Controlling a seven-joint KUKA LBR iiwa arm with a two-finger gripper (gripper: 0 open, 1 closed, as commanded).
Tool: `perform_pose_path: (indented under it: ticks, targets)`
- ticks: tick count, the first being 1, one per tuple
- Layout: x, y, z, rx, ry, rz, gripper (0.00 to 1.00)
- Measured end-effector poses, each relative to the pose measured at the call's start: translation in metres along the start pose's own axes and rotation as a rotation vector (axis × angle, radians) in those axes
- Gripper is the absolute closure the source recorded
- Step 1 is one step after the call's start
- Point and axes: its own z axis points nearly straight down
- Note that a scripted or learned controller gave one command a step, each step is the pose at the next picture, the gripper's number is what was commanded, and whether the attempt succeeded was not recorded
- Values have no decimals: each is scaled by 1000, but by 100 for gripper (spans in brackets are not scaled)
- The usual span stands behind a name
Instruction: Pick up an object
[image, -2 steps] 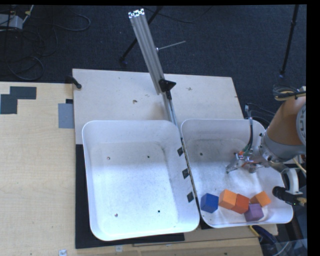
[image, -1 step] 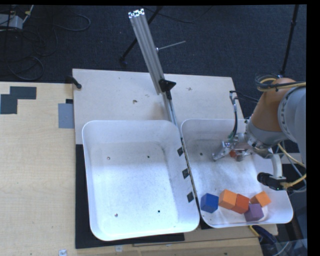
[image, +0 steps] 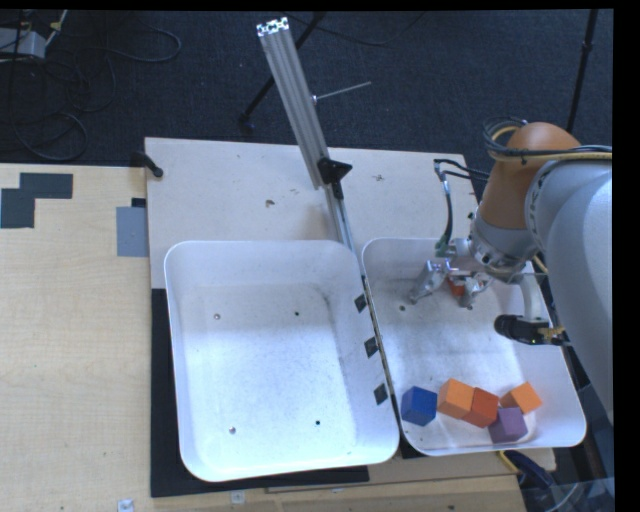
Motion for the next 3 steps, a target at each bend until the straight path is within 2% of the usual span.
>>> perform_pose_path:
  ticks: [1,2,3]
  targets:
    - [-30,-9,-88,-62,-3,-10,0]
    - [-49,-44,-20,-58,0,-14,0]
    - [-49,-46,-18,-53,1,-13,0]
